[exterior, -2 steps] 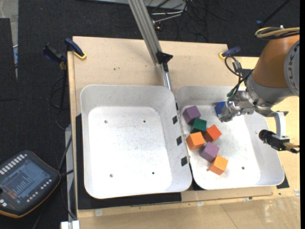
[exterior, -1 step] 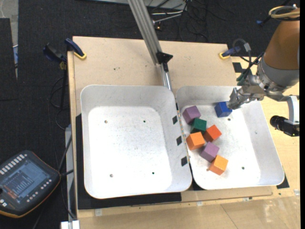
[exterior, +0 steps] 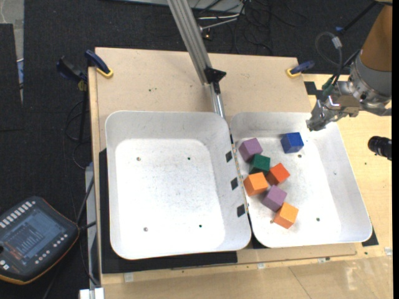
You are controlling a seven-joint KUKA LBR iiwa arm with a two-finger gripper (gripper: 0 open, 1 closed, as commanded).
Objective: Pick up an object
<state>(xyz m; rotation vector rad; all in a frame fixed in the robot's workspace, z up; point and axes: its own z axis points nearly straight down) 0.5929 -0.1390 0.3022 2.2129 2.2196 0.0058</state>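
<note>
Several small blocks lie in the right bin [exterior: 336,192]: a blue cube [exterior: 292,142], a purple cube [exterior: 250,147], a dark green cube [exterior: 260,162], an orange-red cube [exterior: 278,173], an orange cube [exterior: 255,183], a second purple cube [exterior: 274,197] and another orange cube [exterior: 286,215]. My gripper [exterior: 316,123] hangs over the bin's far right rim, up and to the right of the blue cube, clear of all blocks. Nothing shows between its fingers.
The left bin [exterior: 124,167] sits beside the right one on the wooden bench. A slanted metal pole [exterior: 190,33] crosses the back centre. Clamps [exterior: 98,63] sit at the bench's far corners. A teach pendant [exterior: 31,238] lies at the lower left.
</note>
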